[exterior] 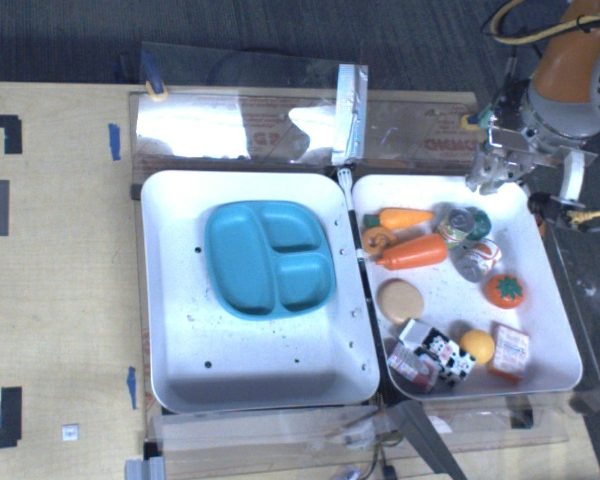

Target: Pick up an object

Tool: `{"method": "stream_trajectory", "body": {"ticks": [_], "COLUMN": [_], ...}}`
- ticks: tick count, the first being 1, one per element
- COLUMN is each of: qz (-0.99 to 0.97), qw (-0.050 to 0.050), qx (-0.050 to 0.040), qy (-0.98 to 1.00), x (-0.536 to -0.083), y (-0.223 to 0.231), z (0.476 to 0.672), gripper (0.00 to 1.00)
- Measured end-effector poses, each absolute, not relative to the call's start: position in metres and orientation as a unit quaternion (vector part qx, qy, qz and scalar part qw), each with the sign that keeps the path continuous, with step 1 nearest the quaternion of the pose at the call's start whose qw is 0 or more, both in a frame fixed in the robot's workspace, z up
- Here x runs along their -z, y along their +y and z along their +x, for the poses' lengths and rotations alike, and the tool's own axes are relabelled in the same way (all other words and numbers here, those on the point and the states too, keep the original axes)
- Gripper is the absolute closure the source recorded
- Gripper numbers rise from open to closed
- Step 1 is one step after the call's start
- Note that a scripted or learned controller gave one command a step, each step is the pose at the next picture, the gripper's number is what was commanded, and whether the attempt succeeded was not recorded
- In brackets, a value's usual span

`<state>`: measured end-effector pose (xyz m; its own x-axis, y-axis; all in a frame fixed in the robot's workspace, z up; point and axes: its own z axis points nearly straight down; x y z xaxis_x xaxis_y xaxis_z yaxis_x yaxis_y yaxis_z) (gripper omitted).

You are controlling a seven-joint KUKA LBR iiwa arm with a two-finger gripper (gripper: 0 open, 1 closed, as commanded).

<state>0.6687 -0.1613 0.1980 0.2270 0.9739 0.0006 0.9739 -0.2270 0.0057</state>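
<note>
The things to pick lie crowded in the right bin [555, 298]. Along its far side a small carrot [405, 218] lies above a larger carrot [412, 253], both pointing across the bin, with a small orange piece [375, 240] touching the bin's left wall. Just right of the carrots sits a green-topped can [464, 223], and a clear round thing [476, 258] touches it on the near side. A tomato [505, 290] sits near the right wall with bare white floor around it. A tan disc [400, 298] lies in the middle left, with some free floor between it and the tomato. Along the near edge a black-and-white toy [442, 353], a packet [410, 360], a yellow ball [477, 346] and a small red-and-white box [510, 350] are packed close, touching or nearly so.

The gripper [488, 173] hangs over the far right corner of this bin, at its rim, apart from the can below it; whether its fingers are spread or pressed together cannot be told, and nothing shows between them. The arm [570, 78] reaches in from the right.

The left bin [165, 268] holds a blue divided tray [270, 258] in its middle, with wide bare floor on all sides, most on the near side. The two bins touch along their shared edge.
</note>
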Motion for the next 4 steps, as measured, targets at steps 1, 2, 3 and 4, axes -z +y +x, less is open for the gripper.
{"method": "stream_trajectory", "body": {"ticks": [1,2,3,4], "qz": [0.784,0.76,0.759,0.763], "qw": [0.0,-0.001,0.002,0.0], "qx": [-0.0001,-0.0013,-0.0019,-0.0001], "qy": [0.621,0.65,0.651,0.646], "x": [-0.195,-0.087,-0.099,-0.103], "y": [-0.162,-0.189,-0.189,-0.18], "z": [0.667,0.669,0.67,0.667], "gripper": [0.0,0.0,1.0,1.0]}}
